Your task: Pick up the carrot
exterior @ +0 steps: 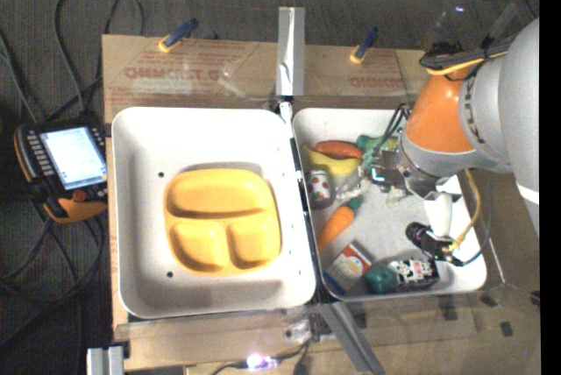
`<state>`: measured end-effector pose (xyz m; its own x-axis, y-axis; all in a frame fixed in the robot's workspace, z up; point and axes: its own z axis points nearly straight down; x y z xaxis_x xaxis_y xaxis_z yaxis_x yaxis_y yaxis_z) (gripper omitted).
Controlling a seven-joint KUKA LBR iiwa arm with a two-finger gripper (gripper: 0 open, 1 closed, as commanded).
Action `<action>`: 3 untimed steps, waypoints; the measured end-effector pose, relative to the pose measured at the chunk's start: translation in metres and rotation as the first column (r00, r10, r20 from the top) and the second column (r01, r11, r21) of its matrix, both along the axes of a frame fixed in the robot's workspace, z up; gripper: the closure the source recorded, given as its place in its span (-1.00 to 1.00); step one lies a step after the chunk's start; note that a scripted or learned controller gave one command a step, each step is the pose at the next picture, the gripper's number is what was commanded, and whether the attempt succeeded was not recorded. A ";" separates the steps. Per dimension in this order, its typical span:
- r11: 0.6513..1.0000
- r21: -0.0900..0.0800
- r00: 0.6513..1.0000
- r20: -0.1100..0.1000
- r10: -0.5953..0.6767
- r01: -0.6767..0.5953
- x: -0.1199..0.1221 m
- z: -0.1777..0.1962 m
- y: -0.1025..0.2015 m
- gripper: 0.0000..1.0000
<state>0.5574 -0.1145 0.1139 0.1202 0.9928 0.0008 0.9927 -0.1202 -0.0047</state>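
Far to the gripper's left, the left bin point(131, 189) holds a yellow compartment tray point(223, 218) lying flat, with one long section along the top and two smaller ones below. A handheld pendant with a lit screen point(63, 156) sits beyond that bin's outer wall. In the right bin point(465, 277), the carrot point(337, 222) lies just below and to the left of the gripper point(379, 165), apart from it. Its long axis runs on a slant: the green leafy top points up and right toward the gripper, the orange tip points down and left toward the wall shared by the bins. A small red and white can point(319, 186) stands just left of the gripper, above the carrot's tip. A banana point(334, 163) and a red sausage-like piece point(337, 148) lie close to the gripper's upper left. Below the carrot rest a small printed box point(348, 265), a dark green piece point(379, 279) and a black and white toy point(414, 270). The gripper hangs low over the bin's upper middle; whether it is spread or pressed together cannot be told
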 end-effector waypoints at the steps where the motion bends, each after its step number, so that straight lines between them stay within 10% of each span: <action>1: 1.000 -0.011 0.999 0.018 -0.029 0.029 -0.025 -0.024 0.015 -1.00; 2: 1.000 -0.005 1.000 0.017 -0.025 0.026 -0.024 -0.014 0.019 1.00; 3: 1.000 -0.003 1.000 0.013 -0.024 0.024 -0.025 -0.007 0.020 1.00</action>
